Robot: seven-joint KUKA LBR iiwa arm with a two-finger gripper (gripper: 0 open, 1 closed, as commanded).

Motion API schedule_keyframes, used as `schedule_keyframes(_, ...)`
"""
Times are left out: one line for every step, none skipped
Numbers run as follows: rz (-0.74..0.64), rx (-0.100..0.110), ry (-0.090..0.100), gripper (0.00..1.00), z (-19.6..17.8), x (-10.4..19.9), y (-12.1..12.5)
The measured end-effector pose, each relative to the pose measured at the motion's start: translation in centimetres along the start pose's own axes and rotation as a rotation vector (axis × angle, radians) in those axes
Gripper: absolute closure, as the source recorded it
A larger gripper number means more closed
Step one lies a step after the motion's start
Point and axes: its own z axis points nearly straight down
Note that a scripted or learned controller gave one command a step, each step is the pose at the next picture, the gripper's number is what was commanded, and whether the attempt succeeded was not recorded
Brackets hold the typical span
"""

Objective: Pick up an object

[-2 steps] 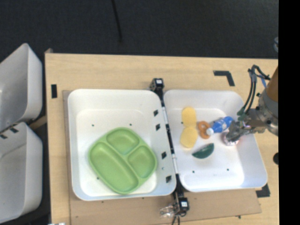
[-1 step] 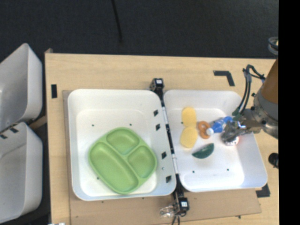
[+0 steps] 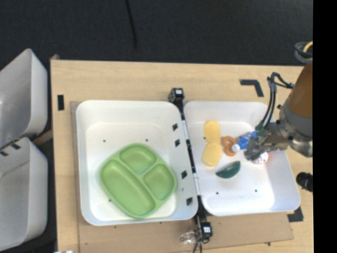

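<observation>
A wooden bench [image 3: 121,83] holds two white bins. The left bin [image 3: 84,141] holds a green divided plate [image 3: 138,179]. In the right bin [image 3: 279,194] lie two yellow pieces [image 3: 212,143], an orange ring [image 3: 228,144], and a dark green piece [image 3: 229,169]. The gripper [image 3: 256,151] hovers low just right of these; whether it grips cannot be told. Likely mid-approach; next, closing on one object.

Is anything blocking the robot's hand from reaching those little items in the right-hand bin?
Nothing visible blocks it. The hand is already low inside the right bin, right at the blue item and orange ring. The two yellow pieces and the dark green piece lie in the open to its left.
</observation>
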Motion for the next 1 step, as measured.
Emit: schedule_keyframes(-0.005,-0.011,0.0,1.0,-5.74,6.39,8.93)
